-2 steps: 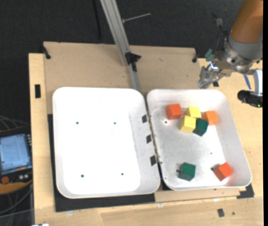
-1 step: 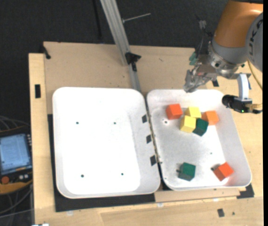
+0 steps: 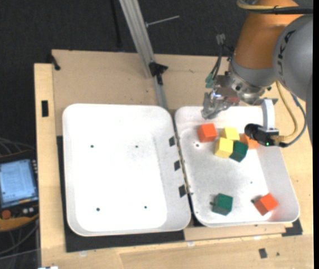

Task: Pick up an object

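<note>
Pincer [image 3: 211, 110] hangs over far left corner of right bin [image 3: 277, 167]; finger state can't tell. Orange block [image 3: 207, 131] just near of it. Yellow blocks [image 3: 224, 144], green blocks [image 3: 223, 203] and another orange block [image 3: 264, 203] scattered in the same bin.

Grey arm [image 3: 299, 43], orange band [image 3: 260, 29], yellow cables [image 3: 294, 116]

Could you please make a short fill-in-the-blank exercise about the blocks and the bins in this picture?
1. All the blocks lie in the ____ bin.
2. The gripper hovers near the far rim, closest to the ____ block.
3. The near green block has an ____ block to its right.

Missing words: right; orange; orange
</note>
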